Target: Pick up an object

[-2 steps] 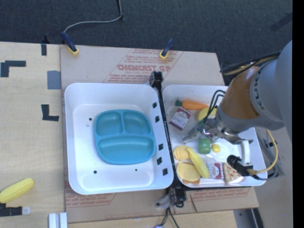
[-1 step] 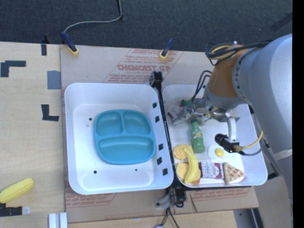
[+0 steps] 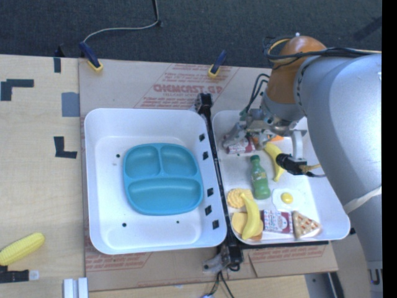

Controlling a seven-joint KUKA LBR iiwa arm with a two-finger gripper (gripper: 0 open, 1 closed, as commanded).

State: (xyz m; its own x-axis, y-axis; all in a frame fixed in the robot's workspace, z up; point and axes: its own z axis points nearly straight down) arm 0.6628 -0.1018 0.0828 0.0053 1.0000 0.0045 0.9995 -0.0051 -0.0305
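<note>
My gripper [image 3: 240, 136] hangs low over the far end of the right bin [image 3: 329, 219], under the orange wrist band. Its tips sit at a small red and white packet [image 3: 236, 148]; whether anything is between them cannot be seen. Toy food lies in that bin: a green bottle [image 3: 258, 177], a yellow banana [image 3: 251, 217], a second yellow piece [image 3: 273, 157] by the arm, a round cracker [image 3: 236, 197], a fried egg [image 3: 286, 198], a red and white carton [image 3: 276, 221] and a pizza slice [image 3: 305, 225].
The left bin [image 3: 99, 166] holds a blue divided plate [image 3: 164, 178]. A yellow toy corn cob [image 3: 22, 248] lies on the bench at the lower left. Two yellow clamps [image 3: 91, 57] grip the cardboard's far edge. The grey arm covers the right bin's far right corner.
</note>
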